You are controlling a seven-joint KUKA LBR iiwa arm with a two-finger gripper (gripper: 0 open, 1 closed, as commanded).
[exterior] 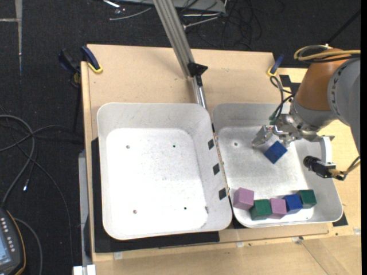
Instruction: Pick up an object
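Hovering over the right-hand shallow white bin [248,125], the arm's two-finger gripper [269,139] is clamping a tilted blue cube [276,152] just beneath its tips.

A blue block [276,152] sits tilted in the right bin's middle. Five more blocks [274,204], purple, green and blue, line its near edge.

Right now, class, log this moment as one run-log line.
gripper: over right bin | blue cube: tilted at fingertips, grasp unclear | five cubes: front edge
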